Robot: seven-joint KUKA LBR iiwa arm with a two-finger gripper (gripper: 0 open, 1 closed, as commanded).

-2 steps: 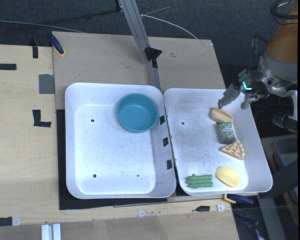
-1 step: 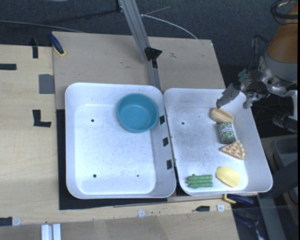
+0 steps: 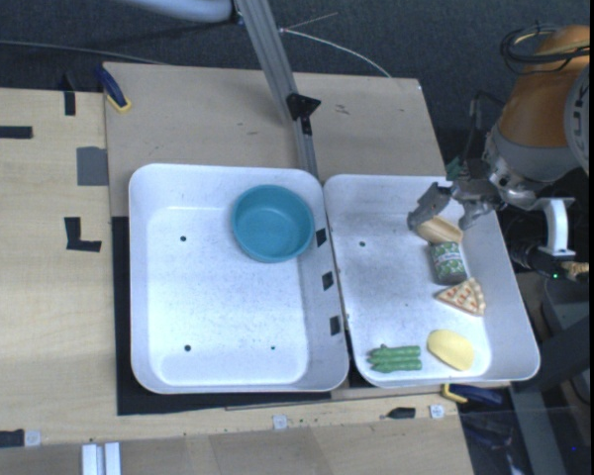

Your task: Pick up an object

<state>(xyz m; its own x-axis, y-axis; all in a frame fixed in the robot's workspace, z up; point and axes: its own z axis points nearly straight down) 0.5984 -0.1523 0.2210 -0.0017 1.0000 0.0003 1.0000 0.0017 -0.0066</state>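
Observation:
My gripper (image 3: 448, 209) hangs over the upper right part of the right bin (image 3: 386, 265), its two grey fingers (image 3: 428, 207) spread open above a tan bread-like piece (image 3: 440, 231). Nothing sits between the fingers. Just below the bread lies a small green can (image 3: 448, 262). A pizza slice (image 3: 462, 298) rests under the can near the bin's right wall. A yellow lemon (image 3: 450, 349) and a green bean pod (image 3: 395, 358) lie along the bin's front edge.
A blue bowl (image 3: 271, 223) stands in the upper part of the left bin (image 3: 208, 315). A slanted metal pole (image 3: 277, 62) runs down to the gap between the bins. The arm's orange band (image 3: 540, 107) is at the right.

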